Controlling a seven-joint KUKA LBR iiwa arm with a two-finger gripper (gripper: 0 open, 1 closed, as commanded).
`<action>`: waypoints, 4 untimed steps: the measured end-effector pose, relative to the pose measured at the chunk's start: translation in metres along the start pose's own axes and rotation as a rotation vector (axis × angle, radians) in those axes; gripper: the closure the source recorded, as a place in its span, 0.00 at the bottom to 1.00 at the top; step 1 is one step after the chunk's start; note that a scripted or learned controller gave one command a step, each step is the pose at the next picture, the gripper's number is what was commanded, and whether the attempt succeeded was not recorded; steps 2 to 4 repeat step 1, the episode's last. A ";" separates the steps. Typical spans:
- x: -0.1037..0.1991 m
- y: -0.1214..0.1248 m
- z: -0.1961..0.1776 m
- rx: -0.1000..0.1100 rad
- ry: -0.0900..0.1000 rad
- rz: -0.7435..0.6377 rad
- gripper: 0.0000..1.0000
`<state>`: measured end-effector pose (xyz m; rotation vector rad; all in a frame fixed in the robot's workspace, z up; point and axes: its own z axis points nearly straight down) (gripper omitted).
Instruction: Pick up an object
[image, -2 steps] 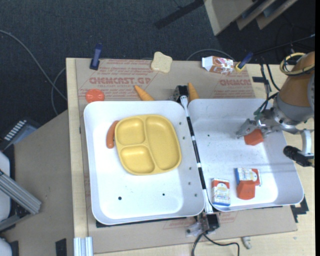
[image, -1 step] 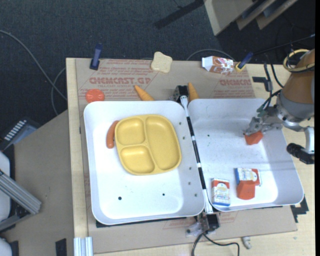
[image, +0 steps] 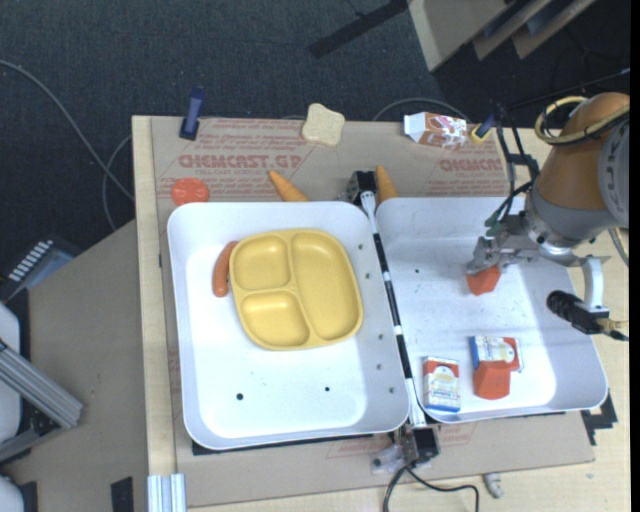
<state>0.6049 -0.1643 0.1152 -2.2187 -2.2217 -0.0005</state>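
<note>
In the right bin (image: 560, 395), my gripper (image: 492, 258) hangs from the grey arm with the orange band, over the bin's upper middle. A small orange-red block (image: 484, 282) sits directly at the gripper's tip, touching or nearly touching it, and the gripper body hides the contact. Near the bin's front lie a red-and-white carton (image: 442, 384), a blue-and-white carton (image: 494, 350), and a red block (image: 491, 381) against the latter. In the left bin (image: 300, 410) there is a yellow divided plate (image: 297, 288) with a red sausage (image: 221, 270) beside it.
Behind the bins on the bench lie a bread slice (image: 323, 123), a carrot (image: 288, 187), a red disc (image: 187, 190), a blue item (image: 191, 113) and a small milk carton (image: 437, 128). A black clamp (image: 364, 185) sits at the bins' shared wall.
</note>
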 end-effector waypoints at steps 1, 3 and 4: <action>0.101 -0.009 -0.070 -0.003 0.000 -0.001 1.00; 0.101 -0.009 -0.070 -0.003 0.000 -0.001 1.00; 0.101 -0.009 -0.070 -0.003 0.000 -0.001 1.00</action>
